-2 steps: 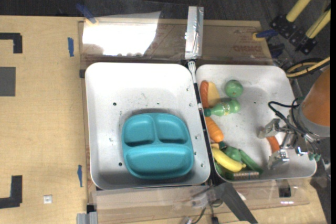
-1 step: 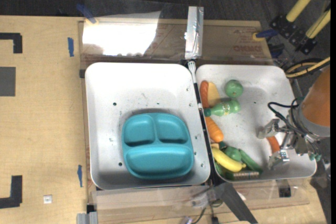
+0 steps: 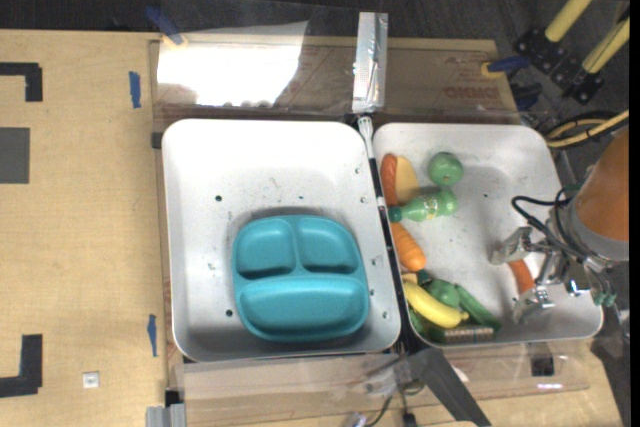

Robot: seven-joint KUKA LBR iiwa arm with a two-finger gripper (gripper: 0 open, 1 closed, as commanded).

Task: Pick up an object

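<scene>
Your gripper (image 3: 527, 277) is sitting low in the right bin (image 3: 480, 147), with a small orange piece (image 3: 521, 273) showing between its fingers.

Nearest you, along that bin's front edge, a banana (image 3: 432, 303) and a green vegetable (image 3: 462, 299) are lying well left of the gripper. Farther back, a carrot (image 3: 406, 246), a green bottle (image 3: 425, 207), an orange fruit (image 3: 399, 177) and a green ball (image 3: 445, 166) are lining the left wall. Whether the fingers are truly clamping the orange piece is hard to make out, as cables are crossing it. A teal tray (image 3: 298, 275) is resting in the left bin (image 3: 200, 155).

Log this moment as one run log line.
gripper: low in right bin, near its right wall | grasp: unclear | orange piece at fingers | teal divided tray: left bin
</scene>
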